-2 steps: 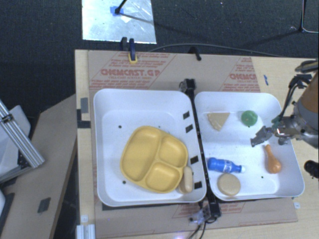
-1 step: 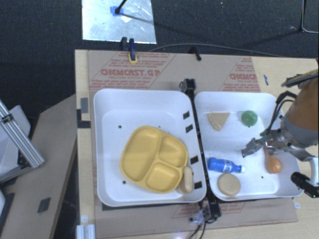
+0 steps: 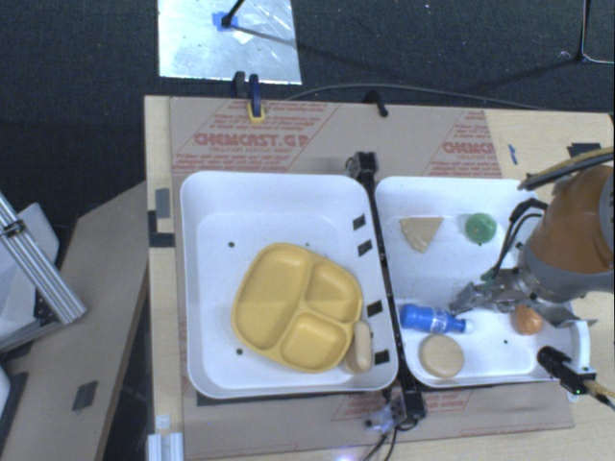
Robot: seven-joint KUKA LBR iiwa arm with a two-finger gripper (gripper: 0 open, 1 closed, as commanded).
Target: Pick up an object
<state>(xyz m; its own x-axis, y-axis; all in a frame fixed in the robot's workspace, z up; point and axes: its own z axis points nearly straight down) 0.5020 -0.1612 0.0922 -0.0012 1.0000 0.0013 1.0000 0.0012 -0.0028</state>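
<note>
Just left of the gripper [image 3: 478, 298] lies the blue bottle [image 3: 431, 319], near its tip, in the right bin [image 3: 500, 363]; whether the claw is spread cannot be told.

Dark carpet [image 3: 77, 75], cardboard-covered bench [image 3: 317, 133].

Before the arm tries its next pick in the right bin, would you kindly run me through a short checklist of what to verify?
1. Gripper is over the right bin: ok.
2. A target lies close: the blue object is just beside the gripper: ok.
3. Jaws open or shut: cannot tell.
4. Anything already held: cannot tell.
5. Target crowded by neighbours: the tan round disc touches the blue object: not ok.
6. Other objects clear of the approach: the green ball and tan wedge lie apart at the far side: ok; the orange object sits partly under the arm: cannot tell.
</note>
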